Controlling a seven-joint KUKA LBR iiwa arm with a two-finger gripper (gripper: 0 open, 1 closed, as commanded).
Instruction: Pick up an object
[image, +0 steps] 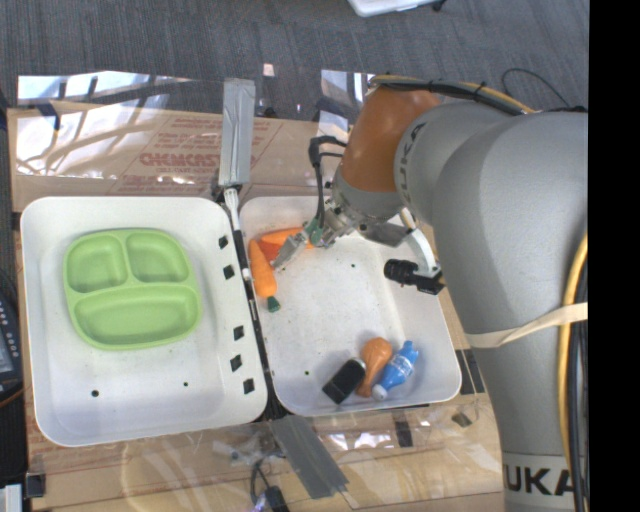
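Right bin (420, 330): gripper (300, 243) low at far-left corner, fingers spread beside orange piece (277, 240), carrot (262, 270) adjacent. Nothing pinched. Pick pending: grasp and lift remain.

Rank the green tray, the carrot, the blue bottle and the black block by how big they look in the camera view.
1. Green tray, by far the largest.
2. Carrot.
3. Blue bottle and black block look about alike; no ranking between them.
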